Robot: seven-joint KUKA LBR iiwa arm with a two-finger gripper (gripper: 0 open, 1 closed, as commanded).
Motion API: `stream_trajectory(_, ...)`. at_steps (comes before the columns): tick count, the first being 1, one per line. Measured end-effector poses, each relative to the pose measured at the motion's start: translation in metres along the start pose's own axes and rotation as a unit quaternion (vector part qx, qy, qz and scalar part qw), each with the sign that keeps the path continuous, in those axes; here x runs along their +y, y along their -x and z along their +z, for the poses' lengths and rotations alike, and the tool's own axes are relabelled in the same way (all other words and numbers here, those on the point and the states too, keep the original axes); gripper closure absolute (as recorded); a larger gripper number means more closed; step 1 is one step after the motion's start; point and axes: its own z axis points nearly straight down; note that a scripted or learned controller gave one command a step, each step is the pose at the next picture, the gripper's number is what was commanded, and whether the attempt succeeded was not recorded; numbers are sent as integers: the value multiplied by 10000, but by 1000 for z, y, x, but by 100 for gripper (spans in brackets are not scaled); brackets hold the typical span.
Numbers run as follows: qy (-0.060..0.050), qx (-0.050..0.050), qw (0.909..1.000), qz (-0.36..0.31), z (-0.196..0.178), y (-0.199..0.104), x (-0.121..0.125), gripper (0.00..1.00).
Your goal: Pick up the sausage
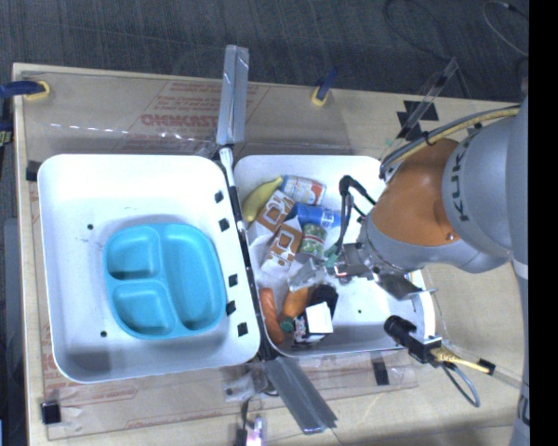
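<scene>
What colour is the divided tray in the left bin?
Light blue: the three-compartment plastic tray, clearest in the camera view.

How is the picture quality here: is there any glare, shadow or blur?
Camera view: even light; soft shadow beside the blue tray in the left bin; faint glare streaks on the bench's clear cover; the items in the right bin look slightly soft.

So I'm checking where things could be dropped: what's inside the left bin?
Inside the left bin lies a blue divided tray with three compartments, nothing in them. White bin floor shows around it. What lies beneath the tray is covered.
</scene>
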Motion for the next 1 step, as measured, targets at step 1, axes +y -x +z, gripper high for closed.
stream_trajectory(1,20,-6,9999,-172,-66,3,-15,0)
